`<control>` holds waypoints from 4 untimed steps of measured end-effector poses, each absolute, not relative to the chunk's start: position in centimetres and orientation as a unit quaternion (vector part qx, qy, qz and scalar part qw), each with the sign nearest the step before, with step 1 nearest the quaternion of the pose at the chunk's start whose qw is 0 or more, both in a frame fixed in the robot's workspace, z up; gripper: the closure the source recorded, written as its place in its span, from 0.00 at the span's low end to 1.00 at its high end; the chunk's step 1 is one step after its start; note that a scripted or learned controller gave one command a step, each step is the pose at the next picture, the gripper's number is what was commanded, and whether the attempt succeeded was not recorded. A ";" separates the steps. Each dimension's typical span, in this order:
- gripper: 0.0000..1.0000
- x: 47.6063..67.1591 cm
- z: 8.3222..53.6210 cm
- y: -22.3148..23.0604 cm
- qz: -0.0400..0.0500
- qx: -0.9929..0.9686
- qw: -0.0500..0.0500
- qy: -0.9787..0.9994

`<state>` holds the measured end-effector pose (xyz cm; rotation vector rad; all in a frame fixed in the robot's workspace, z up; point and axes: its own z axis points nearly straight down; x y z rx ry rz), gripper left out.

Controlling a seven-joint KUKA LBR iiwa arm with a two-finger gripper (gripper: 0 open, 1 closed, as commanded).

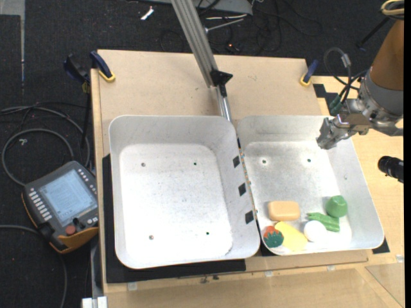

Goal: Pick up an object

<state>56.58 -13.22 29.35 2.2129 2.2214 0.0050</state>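
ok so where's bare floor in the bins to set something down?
Left bin: whole floor bare, wall to wall. Right bin: bare from the far wall, below the gripper, down to mid-floor. Crowded along its near edge: tan block, yellow piece, white piece, green pieces.

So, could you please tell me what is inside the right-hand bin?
The right bin holds an orange block, yellow piece, white piece and green pieces, clustered together; anything beneath them is hidden.

the arm (pixel 388 76) is cut off by the right edge; the gripper (pixel 329 135) is too small to show its fingers' state.
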 end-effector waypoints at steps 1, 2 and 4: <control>1.00 55.3 27.9 -8.6 0.000 0.705 -0.001 0.710; 1.00 55.5 26.1 -3.6 0.000 0.704 -0.001 0.710; 1.00 53.5 24.3 6.0 -0.001 0.704 -0.002 0.710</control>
